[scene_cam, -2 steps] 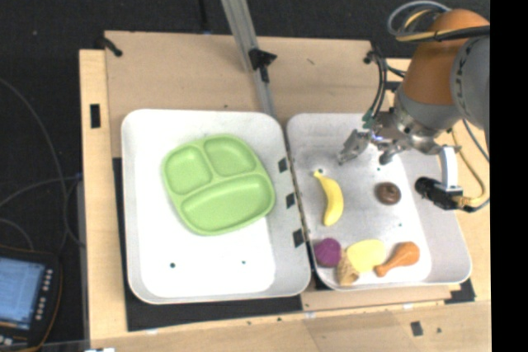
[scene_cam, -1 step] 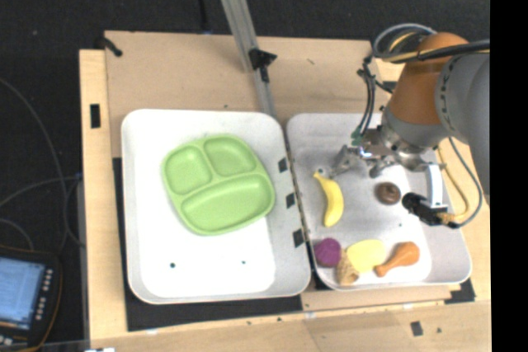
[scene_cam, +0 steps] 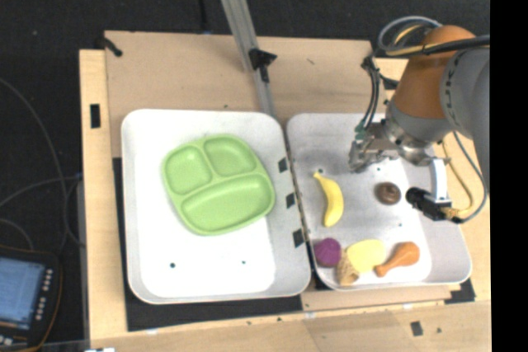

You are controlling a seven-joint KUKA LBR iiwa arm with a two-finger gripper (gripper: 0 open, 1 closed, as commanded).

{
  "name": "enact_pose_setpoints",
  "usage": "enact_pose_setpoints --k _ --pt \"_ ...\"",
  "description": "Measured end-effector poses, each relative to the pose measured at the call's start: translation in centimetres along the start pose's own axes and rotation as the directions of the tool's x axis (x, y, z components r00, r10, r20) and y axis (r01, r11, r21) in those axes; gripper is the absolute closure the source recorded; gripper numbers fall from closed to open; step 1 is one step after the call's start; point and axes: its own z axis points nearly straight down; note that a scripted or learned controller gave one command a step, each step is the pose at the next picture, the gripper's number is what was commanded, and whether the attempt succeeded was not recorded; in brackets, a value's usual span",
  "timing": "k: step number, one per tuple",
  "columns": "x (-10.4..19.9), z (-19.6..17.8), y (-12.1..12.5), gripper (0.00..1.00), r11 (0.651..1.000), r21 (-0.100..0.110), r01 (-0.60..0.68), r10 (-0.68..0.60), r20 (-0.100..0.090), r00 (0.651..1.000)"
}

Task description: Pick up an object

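A toy drumstick (scene_cam: 397, 257), yellow piece (scene_cam: 364, 251) and purple ball (scene_cam: 327, 251) line the right bin's (scene_cam: 330, 132) near edge, a banana (scene_cam: 330, 199) and brown ball (scene_cam: 388, 193) farther back, where the gripper (scene_cam: 363, 157) hovers, its opening impossible to tell, while the left bin (scene_cam: 148, 260) holds a green divided plate (scene_cam: 219, 185).

1. The divided plate (scene_cam: 218, 185) is light green.
2. Both bins (scene_cam: 148, 260) are white.
3. The banana (scene_cam: 330, 198) is yellow.
4. The ball (scene_cam: 327, 251) is purple; the round thing (scene_cam: 388, 193) is dark brown.
5. The drumstick (scene_cam: 398, 258) is orange-brown.
6. The surface (scene_cam: 181, 74) is pale tan.
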Motion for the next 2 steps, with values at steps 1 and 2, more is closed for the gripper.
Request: enact_pose_setpoints --k 1,2 --pt "0.0 -4.5 0.6 1.00 1.000 -0.002 0.008 -0.008 0.000 1.000" --pt "-0.9 -9.5 1.3 1.00 1.000 -0.003 0.009 -0.009 0.001 1.000"
